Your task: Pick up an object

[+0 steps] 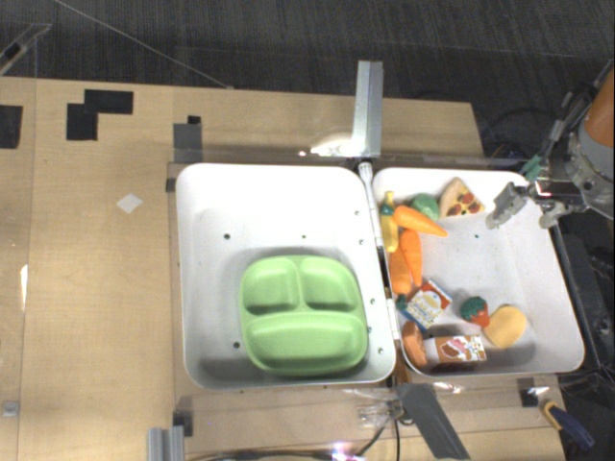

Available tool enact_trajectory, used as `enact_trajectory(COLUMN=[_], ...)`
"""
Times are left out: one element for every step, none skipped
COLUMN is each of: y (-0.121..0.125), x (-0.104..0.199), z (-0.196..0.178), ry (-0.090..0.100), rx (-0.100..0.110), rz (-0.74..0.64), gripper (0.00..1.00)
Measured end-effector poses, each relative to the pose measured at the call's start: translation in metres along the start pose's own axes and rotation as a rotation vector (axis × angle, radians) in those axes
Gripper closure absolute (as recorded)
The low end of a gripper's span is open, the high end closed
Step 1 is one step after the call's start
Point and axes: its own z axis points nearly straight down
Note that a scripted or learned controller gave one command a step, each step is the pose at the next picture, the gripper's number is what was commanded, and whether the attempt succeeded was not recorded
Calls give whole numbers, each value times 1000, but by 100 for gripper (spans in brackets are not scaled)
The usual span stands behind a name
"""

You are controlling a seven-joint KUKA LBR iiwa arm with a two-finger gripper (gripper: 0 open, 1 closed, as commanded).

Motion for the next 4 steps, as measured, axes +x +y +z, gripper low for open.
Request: enact_trajectory(y=[-29, -69, -64, -61], x=[2, -21, -35, -36], z=[161, 169, 183, 171], ry=[0, 1, -2, -3], rx=[1, 1, -15, -24], rz=[22, 239, 204, 206], gripper=[0, 0, 0, 100])
